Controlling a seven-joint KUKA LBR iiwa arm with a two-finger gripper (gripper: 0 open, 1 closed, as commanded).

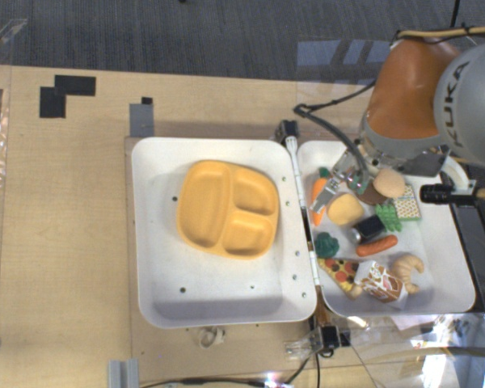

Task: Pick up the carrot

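A fixed camera looked down at a slant on a wooden bench (pixel 73 241) bearing two shallow white bins side by side. The grey arm (pixel 436 87) with its orange band reached in from the right, over the far part of the right bin (pixel 453 257).

The carrot (pixel 318 199), a small orange piece, lay in the right bin against its left wall, toward the far end, pointing roughly near to far. The gripper (pixel 337 184) hung just beside it, at the carrot's right, its metal fingers pointing down and to the left. Whether the fingers stood apart or together could not be told from this angle, and nothing showed between them. The carrot appeared to rest on the bin floor, so the pick-up looked not yet done: the approach seemed made, with the closing on the carrot and the lift left to do.

The left bin (pixel 158 289) held one thing, a yellow divided plate (pixel 226 208) with three compartments, lying near its middle. The right bin was crowded. Just right of the carrot sat a pale yellow potato-like lump (pixel 345 209), and beyond it a tan rounded piece (pixel 390 184). Nearer lay a green-patterned block (pixel 400 211), a dark small block (pixel 369 228), a red sausage-like piece (pixel 377 246), a dark green broccoli-like floret (pixel 326 244), a pizza slice (pixel 339 272), a croissant (pixel 407 265) and a red-and-white packet (pixel 380 283).
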